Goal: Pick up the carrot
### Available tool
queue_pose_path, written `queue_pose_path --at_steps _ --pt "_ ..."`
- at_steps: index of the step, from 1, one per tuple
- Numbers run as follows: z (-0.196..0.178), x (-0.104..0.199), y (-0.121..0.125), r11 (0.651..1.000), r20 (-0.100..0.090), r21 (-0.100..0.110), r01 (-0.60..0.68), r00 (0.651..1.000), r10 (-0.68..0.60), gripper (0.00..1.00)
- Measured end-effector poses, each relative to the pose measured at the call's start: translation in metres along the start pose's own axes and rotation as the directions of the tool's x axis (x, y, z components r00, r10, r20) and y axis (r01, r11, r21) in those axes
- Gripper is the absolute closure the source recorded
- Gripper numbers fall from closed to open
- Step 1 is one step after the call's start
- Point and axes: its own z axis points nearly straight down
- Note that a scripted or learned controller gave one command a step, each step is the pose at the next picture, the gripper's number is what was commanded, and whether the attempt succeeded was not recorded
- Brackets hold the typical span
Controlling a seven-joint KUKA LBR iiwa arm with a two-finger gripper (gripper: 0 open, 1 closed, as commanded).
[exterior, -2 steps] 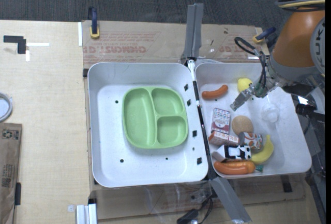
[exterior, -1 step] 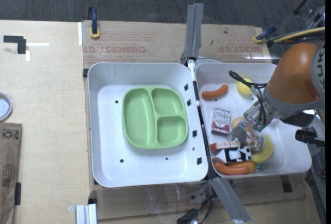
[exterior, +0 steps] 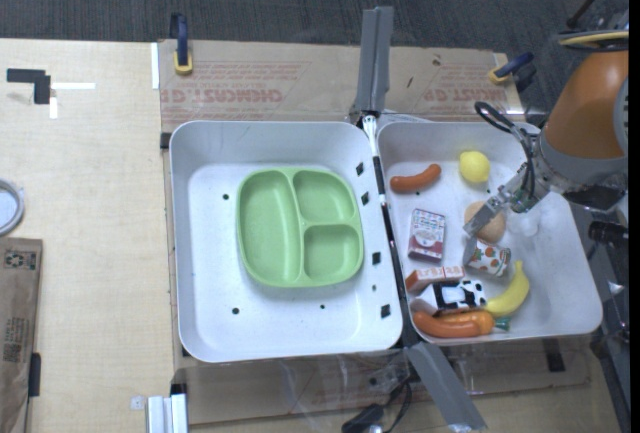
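So far nothing is lifted: the carrot lies at the near edge of the right bin, while the gripper, fingers apart, hovers empty farther back

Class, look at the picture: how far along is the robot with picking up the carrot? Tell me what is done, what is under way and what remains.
Done: nothing yet; the carrot lies at the near edge of the right bin, beside the banana. Under way: the tool hangs low over the middle of that bin, farther back than the carrot, with no carrot between its fingers. Left: move to the carrot, grasp it and lift it.
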Motion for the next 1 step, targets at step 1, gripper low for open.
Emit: queue_pose_path --at_steps 1 --pt "0.0006 0.0096 -0.0258 0.996 -0.003 0.002 -0.09 0.996 0.09 0.0"
